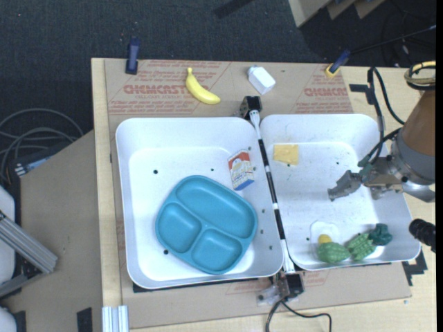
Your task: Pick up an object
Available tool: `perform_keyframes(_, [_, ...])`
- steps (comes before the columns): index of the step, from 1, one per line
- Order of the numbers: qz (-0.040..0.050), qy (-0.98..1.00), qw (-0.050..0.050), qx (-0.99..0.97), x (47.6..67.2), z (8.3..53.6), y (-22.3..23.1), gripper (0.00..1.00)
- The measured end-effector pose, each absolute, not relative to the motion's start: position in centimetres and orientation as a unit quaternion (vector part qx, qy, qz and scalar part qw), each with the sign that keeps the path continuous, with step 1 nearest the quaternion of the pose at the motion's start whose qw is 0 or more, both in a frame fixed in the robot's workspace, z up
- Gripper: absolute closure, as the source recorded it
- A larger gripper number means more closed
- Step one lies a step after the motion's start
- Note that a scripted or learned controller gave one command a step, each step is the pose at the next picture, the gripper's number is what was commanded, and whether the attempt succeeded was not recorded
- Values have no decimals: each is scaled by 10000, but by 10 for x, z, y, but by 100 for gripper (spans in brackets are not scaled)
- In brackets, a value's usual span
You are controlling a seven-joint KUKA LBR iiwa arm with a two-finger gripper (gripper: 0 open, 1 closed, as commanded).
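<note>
While hand (340, 187) hovers, green toy (351, 246) lies below.

the bench (104, 185) carries 2 white bins (131, 151), a banana (201, 90) and a white block (261, 79).

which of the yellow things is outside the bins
The banana: it lies on the cardboard above the left bin. The yellow sponge and the small yellow piece both lie inside the right bin.
</note>
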State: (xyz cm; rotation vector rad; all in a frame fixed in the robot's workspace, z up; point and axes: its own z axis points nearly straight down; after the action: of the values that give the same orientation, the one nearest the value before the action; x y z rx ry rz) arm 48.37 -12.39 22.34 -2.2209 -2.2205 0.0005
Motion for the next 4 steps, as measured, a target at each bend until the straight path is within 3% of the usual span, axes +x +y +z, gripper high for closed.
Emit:
perform_keyframes(1, [7, -7068, 15, -7074, 478, 99, -103, 0])
perform_keyframes(2, [-4, -7071, -8, -7071, 563, 120, -135, 0])
perform_keyframes(3, [3, -7074, 11, -7068, 560, 84, -96, 0])
perform_keyframes(4, [9, -7064, 8, -7078, 483, 88, -133, 0])
